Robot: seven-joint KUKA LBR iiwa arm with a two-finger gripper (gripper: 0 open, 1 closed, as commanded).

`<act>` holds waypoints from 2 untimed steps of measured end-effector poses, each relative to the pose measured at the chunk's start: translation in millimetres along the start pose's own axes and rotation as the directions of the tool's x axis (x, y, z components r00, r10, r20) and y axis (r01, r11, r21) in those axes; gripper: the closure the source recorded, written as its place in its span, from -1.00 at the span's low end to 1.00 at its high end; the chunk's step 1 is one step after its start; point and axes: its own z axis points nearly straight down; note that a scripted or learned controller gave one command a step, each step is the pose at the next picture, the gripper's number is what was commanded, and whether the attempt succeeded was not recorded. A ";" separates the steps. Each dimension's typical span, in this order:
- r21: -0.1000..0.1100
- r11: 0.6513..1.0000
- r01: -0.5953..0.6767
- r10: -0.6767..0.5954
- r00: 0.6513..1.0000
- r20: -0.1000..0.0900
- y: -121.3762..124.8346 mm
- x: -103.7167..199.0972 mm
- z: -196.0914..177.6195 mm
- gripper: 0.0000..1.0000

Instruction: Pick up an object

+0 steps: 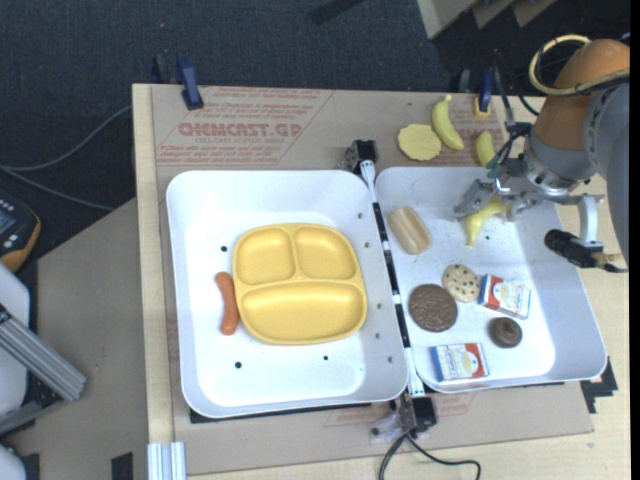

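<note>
While the tool (497, 196) hangs over the right bin's (570, 353) far edge | banana (480, 218) lies directly under it, long axis slanting toward the near-left corner | finger state: cannot tell

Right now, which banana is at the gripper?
The banana inside the right bin, at the gripper. The other bananas lie outside, on the board.

2 bins (190, 208), 3 bananas (447, 123), 2 cartons (504, 295), 3 cookies (433, 307), 1 plate (298, 283).
</note>
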 end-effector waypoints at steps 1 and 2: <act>-0.013 1.000 0.005 -0.005 1.000 0.004 3.6 2.1 -14.6 1.00; -0.007 1.000 0.010 -0.010 1.000 -0.001 2.7 66.5 -2.4 1.00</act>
